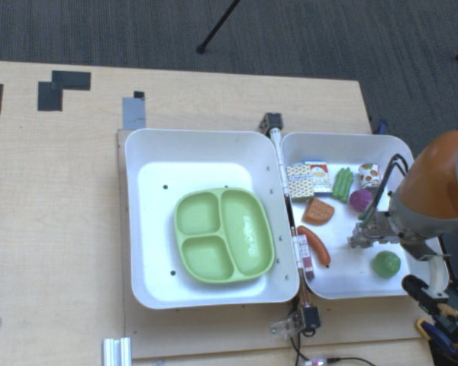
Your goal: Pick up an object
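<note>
The arm (443, 193) runs off the picture's right edge, so only its orange band and part of the grey wrist show. Its bulk covers the right wall and far right corner of the right bin (332, 284). The gripper (364, 237) is a small dark shape just left of the green ball (386, 264); whether its fingers are apart or together is too small to tell. The print on the two small packets (308, 178) at the bin's back is unreadable. Coloured cables (443, 330) below the bin are cut by the bottom right corner.
</note>
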### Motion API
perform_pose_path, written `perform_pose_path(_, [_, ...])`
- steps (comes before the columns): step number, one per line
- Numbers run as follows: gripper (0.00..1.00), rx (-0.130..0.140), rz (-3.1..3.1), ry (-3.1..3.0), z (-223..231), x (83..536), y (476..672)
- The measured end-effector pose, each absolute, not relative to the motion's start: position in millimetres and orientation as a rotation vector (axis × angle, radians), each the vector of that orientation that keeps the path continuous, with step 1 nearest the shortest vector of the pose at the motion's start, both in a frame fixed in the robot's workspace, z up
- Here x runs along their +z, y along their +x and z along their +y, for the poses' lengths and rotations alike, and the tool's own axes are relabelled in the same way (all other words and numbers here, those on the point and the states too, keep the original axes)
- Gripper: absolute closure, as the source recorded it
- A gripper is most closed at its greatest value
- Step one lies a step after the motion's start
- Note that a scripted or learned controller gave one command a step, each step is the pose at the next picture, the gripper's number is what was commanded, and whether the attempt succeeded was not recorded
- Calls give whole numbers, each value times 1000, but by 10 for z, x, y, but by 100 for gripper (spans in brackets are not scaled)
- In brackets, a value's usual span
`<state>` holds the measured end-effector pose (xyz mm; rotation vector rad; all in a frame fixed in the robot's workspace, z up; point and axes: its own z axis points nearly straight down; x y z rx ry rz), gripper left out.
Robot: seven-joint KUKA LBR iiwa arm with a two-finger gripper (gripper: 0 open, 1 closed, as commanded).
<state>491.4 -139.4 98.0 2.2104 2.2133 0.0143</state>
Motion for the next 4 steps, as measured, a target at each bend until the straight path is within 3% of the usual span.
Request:
perform_pose_path(1, [100,8,2226,2214,-414,1852,5497])
perform_pose_path(2, [0,4,2225,2216,-429,1847,5490])
perform_pose_path(3, [0,8,2219,2216,-824,866,5033])
perform_pose_path(4, [100,14,2218,2212,-818,980,5053])
